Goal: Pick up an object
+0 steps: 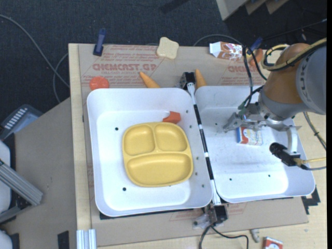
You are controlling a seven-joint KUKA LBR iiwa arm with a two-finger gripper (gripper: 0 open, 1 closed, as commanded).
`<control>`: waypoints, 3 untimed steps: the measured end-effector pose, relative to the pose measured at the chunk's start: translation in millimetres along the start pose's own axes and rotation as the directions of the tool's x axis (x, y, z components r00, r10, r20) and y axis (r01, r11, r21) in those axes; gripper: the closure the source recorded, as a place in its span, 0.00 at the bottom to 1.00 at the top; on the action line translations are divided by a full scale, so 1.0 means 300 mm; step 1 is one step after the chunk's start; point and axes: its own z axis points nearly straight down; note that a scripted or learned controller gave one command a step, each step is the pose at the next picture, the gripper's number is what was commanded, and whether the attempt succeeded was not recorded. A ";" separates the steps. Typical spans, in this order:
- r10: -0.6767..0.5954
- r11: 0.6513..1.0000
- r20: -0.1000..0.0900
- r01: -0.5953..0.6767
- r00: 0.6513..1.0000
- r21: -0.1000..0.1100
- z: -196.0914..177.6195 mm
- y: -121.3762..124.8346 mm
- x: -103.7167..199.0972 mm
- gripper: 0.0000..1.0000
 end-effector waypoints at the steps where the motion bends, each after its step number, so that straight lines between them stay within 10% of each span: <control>1: 0.002 1.000 0.004 -0.002 1.000 -0.003 -0.036 0.003 -0.007 1.00; 3: 0.001 1.000 0.002 -0.001 1.000 -0.012 -0.044 -0.053 0.008 1.00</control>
